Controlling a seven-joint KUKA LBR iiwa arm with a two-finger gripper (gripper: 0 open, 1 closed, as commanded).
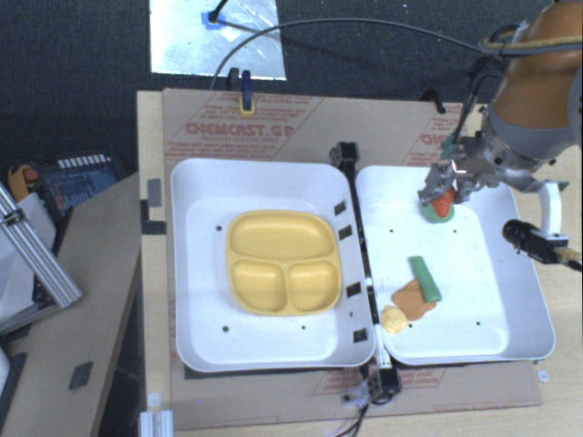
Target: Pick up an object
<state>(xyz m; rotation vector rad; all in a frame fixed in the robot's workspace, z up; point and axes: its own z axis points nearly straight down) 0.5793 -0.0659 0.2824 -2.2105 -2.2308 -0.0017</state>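
My gripper hangs over the back left part of the right bin. It is shut on a small orange toy with a green end, which sticks out below the fingertips. I cannot tell if the toy touches the bin floor. Near the bin's front left lie a green bar, an orange-brown piece under the bar's near end, and a small pale yellow piece beside it.
A yellow divided plate lies in the middle of the left bin. A black divider runs between the bins. A black part of the arm hangs over the right bin's right side.
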